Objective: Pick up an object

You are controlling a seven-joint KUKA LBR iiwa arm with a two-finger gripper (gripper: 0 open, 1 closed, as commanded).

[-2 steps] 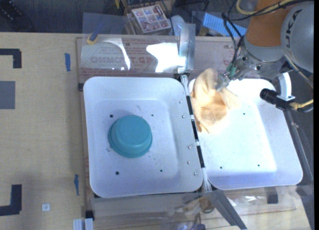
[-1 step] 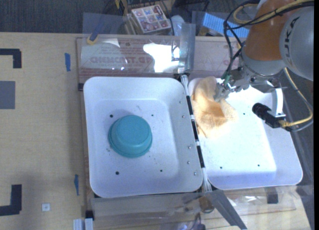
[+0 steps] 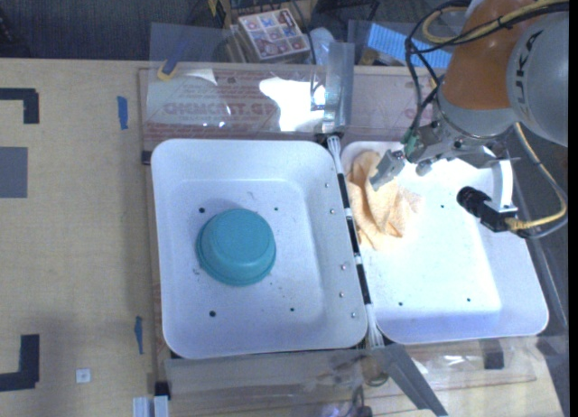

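A crumpled orange-tan cloth [image 3: 379, 208] lies in the right bin [image 3: 452, 289], against its left wall near the far corner. My gripper [image 3: 402, 169] hangs over the cloth's upper right part, right at or just above the fabric. Whether it touches the cloth is unclear. A teal bowl [image 3: 237, 245] sits upside down in the middle of the left bin [image 3: 181, 180], far from the gripper.
The ridge where the two bins meet [image 3: 348, 226] runs just left of the cloth. A black cable connector [image 3: 479, 206] hangs from the arm over the right bin. Clear plastic sheeting [image 3: 235, 104] and clutter lie beyond the bins' far edge.
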